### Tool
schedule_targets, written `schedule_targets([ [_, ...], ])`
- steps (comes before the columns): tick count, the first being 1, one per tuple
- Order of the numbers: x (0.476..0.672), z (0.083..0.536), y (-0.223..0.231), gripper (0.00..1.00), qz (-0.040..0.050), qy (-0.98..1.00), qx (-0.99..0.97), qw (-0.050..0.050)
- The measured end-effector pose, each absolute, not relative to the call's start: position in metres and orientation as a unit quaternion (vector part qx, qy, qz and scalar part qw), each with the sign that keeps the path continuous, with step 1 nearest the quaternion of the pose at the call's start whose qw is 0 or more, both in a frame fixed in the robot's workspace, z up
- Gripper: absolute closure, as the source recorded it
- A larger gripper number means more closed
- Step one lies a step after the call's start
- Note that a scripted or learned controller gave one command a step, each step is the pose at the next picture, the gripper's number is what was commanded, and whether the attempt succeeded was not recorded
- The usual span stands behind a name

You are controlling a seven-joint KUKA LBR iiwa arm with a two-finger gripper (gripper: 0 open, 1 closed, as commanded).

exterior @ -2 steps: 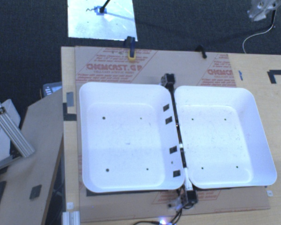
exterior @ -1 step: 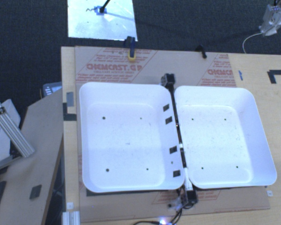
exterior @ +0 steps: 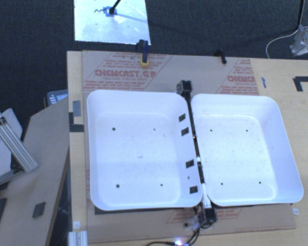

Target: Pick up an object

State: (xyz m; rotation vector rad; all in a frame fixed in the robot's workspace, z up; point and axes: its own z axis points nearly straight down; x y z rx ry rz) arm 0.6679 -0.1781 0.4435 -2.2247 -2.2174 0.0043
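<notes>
Bench (exterior: 277,76): light wooden top, seen at a slant from above, with a dark floor beyond its far edge.
Backing sheet (exterior: 143,70): brownish board with red lettering, lying flat on the bench under both bins.
Left bin (exterior: 95,137): shallow, white, its floor bare apart from a few small dark dots that look like holes or fixings.
Right bin (exterior: 285,147): shallow, white, touching the left bin along the middle seam; its floor carries the same sparse dots and nothing more.
Reflective plate (exterior: 110,14): pale square lying on the floor beyond the bench, with a thin dark rod slanting across it.
Aluminium rail (exterior: 10,142): silver strut slanting at the left, beside the bench.
Seam clips (exterior: 187,147): small dark tabs in a row along the joined rims.
Yellow clamp (exterior: 143,61): small piece at the far edge of the backing sheet.
Object to pick: I cannot locate any loose item in either bin.
Claw: I cannot tell how far open it is, nor whether it has hold of anything.
Step in hand: judged to be the very start or a reset, with no approach under way.
Next move calls for: a target found first, then the arm brought in from the right above it.
</notes>
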Motion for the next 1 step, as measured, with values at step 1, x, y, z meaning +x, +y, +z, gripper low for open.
schedule_targets([
  [1, 0.6410, 0.2728, -0.1205, 1.00, 0.0031, -0.709, -0.705, 0.007],
])
